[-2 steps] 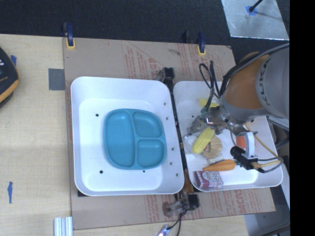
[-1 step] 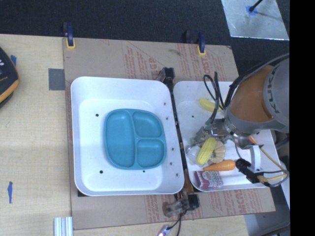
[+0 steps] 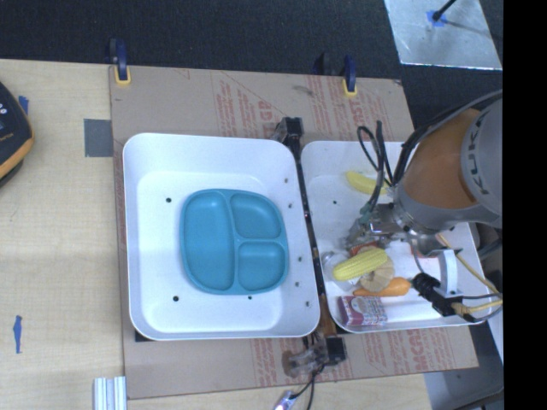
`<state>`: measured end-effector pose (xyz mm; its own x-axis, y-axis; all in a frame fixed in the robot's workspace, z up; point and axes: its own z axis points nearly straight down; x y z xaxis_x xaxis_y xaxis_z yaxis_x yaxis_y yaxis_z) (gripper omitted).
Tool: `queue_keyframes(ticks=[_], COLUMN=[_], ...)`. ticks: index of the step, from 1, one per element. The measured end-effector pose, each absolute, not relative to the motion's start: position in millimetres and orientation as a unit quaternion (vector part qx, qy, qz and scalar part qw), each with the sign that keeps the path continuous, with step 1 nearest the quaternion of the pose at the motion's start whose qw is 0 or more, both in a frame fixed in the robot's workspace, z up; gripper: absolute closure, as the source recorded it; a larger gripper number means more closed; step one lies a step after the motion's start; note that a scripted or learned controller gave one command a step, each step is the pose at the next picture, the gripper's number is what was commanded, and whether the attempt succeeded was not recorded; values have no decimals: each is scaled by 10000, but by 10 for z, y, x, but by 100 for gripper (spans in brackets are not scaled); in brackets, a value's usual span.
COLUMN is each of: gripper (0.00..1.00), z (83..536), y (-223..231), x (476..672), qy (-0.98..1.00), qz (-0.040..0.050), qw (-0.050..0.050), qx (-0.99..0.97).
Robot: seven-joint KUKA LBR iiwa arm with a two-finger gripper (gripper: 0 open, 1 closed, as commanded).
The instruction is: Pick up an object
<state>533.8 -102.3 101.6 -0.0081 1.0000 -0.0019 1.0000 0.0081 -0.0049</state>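
Note:
My gripper (image 3: 368, 231) reaches down into the right bin (image 3: 325, 178), near its middle. Just below it lie a yellow corn cob (image 3: 359, 265) and a red piece (image 3: 370, 251) that touches the cob. A tan round item (image 3: 382, 275) and an orange carrot (image 3: 391, 289) sit slightly further toward the front. A yellow banana-like piece (image 3: 361, 181) lies behind the gripper. At the bin's front edge rests a flat printed packet (image 3: 363, 311). I see nothing between the fingers.
The left bin (image 3: 145, 229) holds a blue divided plate (image 3: 233, 240) in its middle. The arm's grey and orange body (image 3: 444, 178) covers the right bin's right part. Black cables (image 3: 373, 148) hang over its back.

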Motion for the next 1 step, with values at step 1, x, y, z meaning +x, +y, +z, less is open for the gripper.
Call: queue_keyframes(ticks=[1], gripper=[100], z=[1924], y=[-458], x=[5475], qy=[-7090], qz=[3], qw=[7], qx=[-7053])
